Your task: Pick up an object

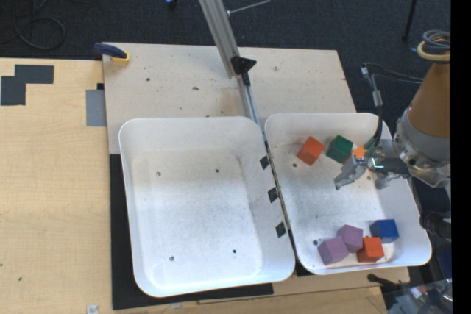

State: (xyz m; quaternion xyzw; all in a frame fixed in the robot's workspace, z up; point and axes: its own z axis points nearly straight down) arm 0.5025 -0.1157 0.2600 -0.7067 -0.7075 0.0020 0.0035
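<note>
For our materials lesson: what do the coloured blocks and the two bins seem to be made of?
Blocks, such as the orange block and green block: probably painted wood or foam, matte, flat colour without glints. Right bin and left bin: likely moulded plastic, smooth white, rounded rims, dark speckling.

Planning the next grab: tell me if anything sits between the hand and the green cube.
Nothing visible does. The hand hovers in the right bin, just below the green cube, with bare floor between; the orange cube sits to the cube's left.
</note>
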